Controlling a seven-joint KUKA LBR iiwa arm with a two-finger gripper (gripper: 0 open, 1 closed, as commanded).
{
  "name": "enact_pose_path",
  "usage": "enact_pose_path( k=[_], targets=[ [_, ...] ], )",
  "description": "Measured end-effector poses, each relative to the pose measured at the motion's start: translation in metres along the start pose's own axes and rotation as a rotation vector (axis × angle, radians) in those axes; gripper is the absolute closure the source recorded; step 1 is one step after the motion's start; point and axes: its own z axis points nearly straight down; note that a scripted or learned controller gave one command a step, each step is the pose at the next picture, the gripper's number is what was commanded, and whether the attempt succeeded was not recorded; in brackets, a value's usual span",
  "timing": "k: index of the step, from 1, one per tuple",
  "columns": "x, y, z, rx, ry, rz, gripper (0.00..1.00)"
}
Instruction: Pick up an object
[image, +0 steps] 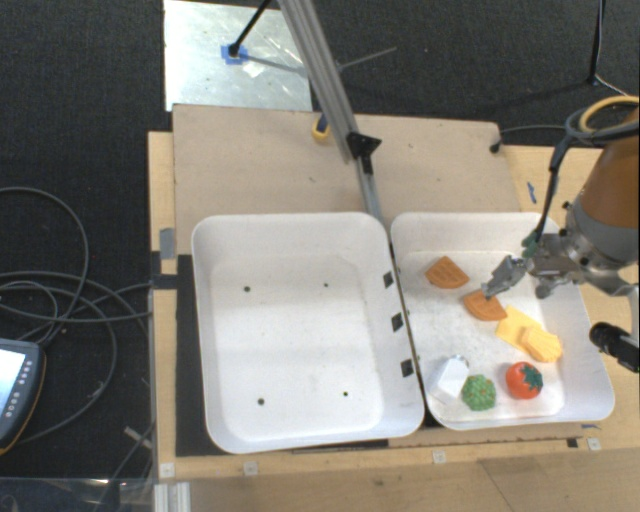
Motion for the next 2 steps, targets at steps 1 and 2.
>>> enact_pose_path(
  k=[1,2],
  targets=[
    [0.001,0.003,0.062,0.002,0.000,0.001,0.00],
    [0.009,0.002,0.123,0.001,0.001,0.001,0.00]
  ],
)
